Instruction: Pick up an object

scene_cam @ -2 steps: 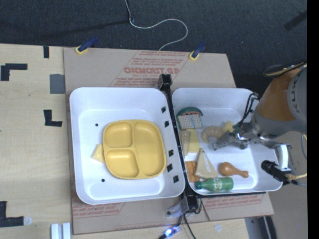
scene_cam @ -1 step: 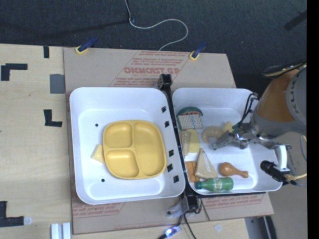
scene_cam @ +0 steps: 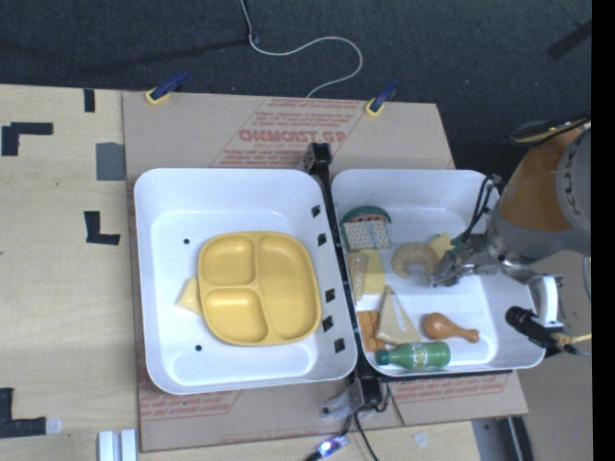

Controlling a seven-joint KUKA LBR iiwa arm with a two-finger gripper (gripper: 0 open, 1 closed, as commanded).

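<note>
1. The bench [scene_cam: 58, 257] is light wood with black marks on it, and a brown cardboard sheet [scene_cam: 288, 133] lies under the two bins.
2. The left bin [scene_cam: 159, 200] is white and shallow. The right bin [scene_cam: 413, 182] sits right beside it, touching along the middle.
3. The arm [scene_cam: 548, 200] is grey with an orange band, and it reaches in from the right, over the right bin's edge.
4. A yellow tray [scene_cam: 259, 288] with three sections lies in the middle of the left bin, with a small yellow wedge [scene_cam: 186, 296] poking out from under its left side.
5. The gripper [scene_cam: 452, 265] is low in the right bin, just beside a tan croissant [scene_cam: 413, 254]. I cannot tell if it is holding anything.
6. A green bottle [scene_cam: 415, 356] lies on its side near the front wall of the right bin.
7. A brown drumstick [scene_cam: 449, 328] lies just above the bottle, apart from the gripper.
8. A pale wedge [scene_cam: 392, 317] lies left of the drumstick.
</note>
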